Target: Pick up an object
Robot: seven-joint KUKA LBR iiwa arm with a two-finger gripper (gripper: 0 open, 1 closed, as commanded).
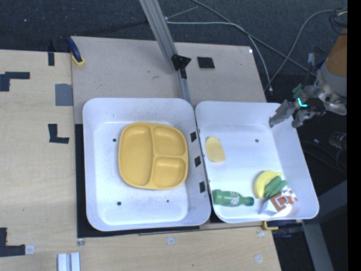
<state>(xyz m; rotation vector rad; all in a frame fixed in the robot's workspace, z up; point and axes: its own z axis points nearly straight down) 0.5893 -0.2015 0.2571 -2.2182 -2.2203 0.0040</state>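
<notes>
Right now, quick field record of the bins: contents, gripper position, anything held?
left bin: yellow divided plate
right bin: pale yellow piece, green bottle lying down, banana, small carton
gripper: over the right bin's far right corner, apart from every object
held: nothing visible between the fingers

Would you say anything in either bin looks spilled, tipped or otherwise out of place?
Only mildly: the green bottle lies on its side near the right bin's front edge. The yellow divided plate sits flat; nothing looks spilled.
</notes>
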